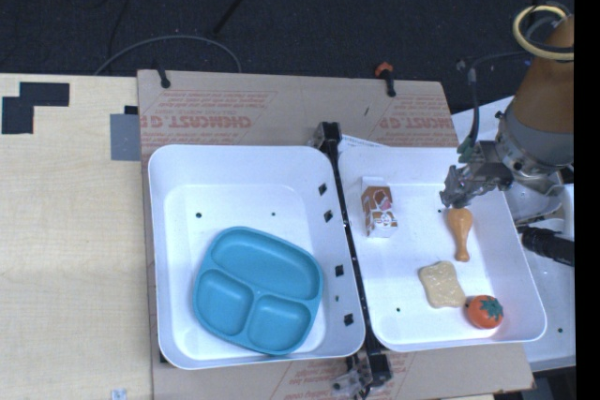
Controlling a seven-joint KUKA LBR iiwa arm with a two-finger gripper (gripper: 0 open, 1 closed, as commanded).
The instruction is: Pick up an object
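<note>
Camera view, looking down at a slant: the grey arm with its orange band comes in from 3 o'clock, and its tool (pixel 457 189) hangs over the upper right of the right-hand white bin (pixel 532 306), just above the thick end of a tan drumstick-shaped toy (pixel 459 229). The dark metal at the tip is bunched together and blurred against the bin wall, so I cannot tell how the tool is set, and nothing can be seen held in it.

Likely trouble from here, as a judgement: the drumstick lies close to the bin's 3 o'clock wall, with its narrow handle pointing toward 6 o'clock. A descent slightly off centre could pinch only the rounded end and squirt it sideways, or the tool could catch the wall. The toy is small and smooth, so a shallow grip would probably slip on the lift.

Contents of the right bin: a small brown-and-white printed box (pixel 379 208) at about 10 o'clock, the drumstick at 2 o'clock, a pale beige toast-shaped piece (pixel 441 284) near 5 o'clock, and an orange-red tomato-like toy with a green top (pixel 484 312) in the 5 o'clock corner, well apart from the box.

The left-hand white bin (pixel 178 178) holds a blue three-compartment plastic plate (pixel 258 288), lying toward its 5 o'clock side. Both bins sit on cardboard on the bench.
</note>
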